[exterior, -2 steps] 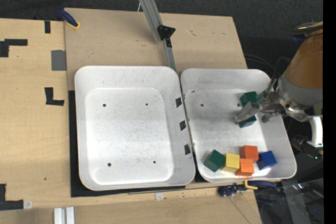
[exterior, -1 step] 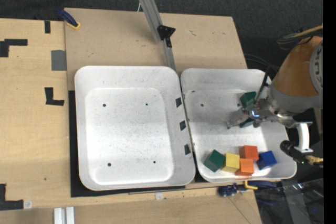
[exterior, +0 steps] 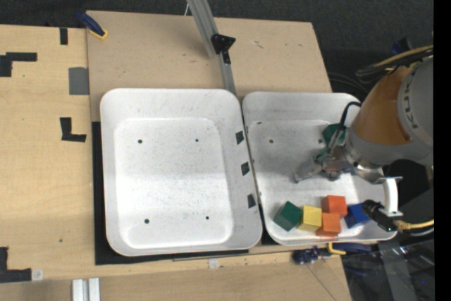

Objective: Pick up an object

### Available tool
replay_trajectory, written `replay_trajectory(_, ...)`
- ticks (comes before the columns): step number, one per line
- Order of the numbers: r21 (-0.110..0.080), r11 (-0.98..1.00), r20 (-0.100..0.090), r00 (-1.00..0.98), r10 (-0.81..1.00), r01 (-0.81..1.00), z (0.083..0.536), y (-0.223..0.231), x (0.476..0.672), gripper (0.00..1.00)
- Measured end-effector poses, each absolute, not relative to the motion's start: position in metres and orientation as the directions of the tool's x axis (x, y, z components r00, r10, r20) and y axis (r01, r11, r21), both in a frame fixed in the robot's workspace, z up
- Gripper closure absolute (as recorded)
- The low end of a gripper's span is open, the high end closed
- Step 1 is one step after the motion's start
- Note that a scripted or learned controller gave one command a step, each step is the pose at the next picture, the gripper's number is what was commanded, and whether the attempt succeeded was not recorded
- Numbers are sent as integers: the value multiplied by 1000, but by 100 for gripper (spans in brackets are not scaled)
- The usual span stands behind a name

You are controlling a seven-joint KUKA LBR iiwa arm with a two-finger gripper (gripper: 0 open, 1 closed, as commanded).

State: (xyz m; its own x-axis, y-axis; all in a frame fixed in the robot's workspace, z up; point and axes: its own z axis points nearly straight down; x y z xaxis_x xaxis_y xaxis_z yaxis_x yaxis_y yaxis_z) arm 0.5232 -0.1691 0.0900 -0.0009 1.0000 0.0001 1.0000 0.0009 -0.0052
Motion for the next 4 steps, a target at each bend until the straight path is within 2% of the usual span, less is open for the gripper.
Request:
replay_trajectory(1,-3,2,1,-2,1000,1000,102,-168,524,100)
replay_trajectory(2,4,2,-1,-2,1000,1000,162,-163,520,100)
replay_trajectory(3,3,1,-1,-1,1000,1000,208,-164,514,100)
replay_trajectory(4,2,2,-1,-2,1000,1000,233,-163,515,100)
